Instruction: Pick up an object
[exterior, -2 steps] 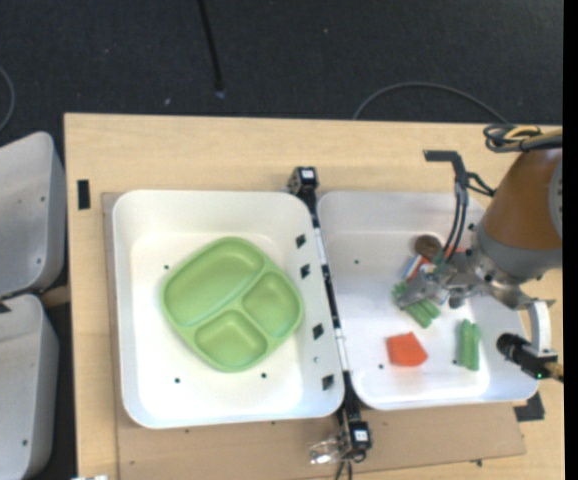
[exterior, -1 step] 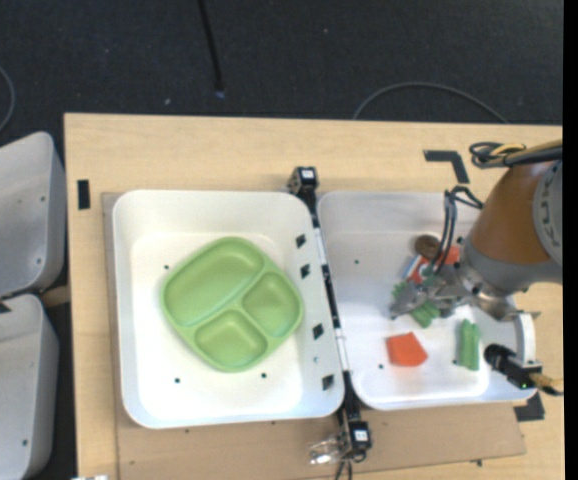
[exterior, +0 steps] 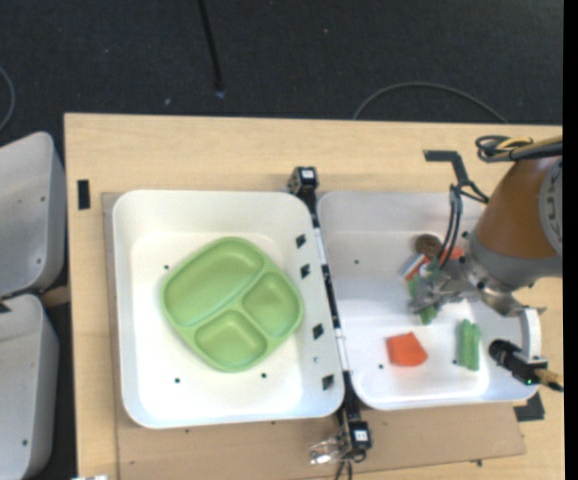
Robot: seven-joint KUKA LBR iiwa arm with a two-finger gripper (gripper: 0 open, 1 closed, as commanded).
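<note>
Although the grey arm's two-finger gripper (exterior: 427, 293) hangs low in the right-hand white plastic bin (exterior: 369, 230), amid small clutter, I cannot tell how it is set. Just below it lies a small orange wedge-shaped block (exterior: 405, 350), beside that block an upright green stick-like piece (exterior: 467, 345). Both look light and stiff, I'd judge; the block's flat opposite sides offer the surest hold

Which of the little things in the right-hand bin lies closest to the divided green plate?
The orange block. It lies nearest the bins' shared edge, on the side of the green plate; the green stick lies farther right, under the arm.
</note>
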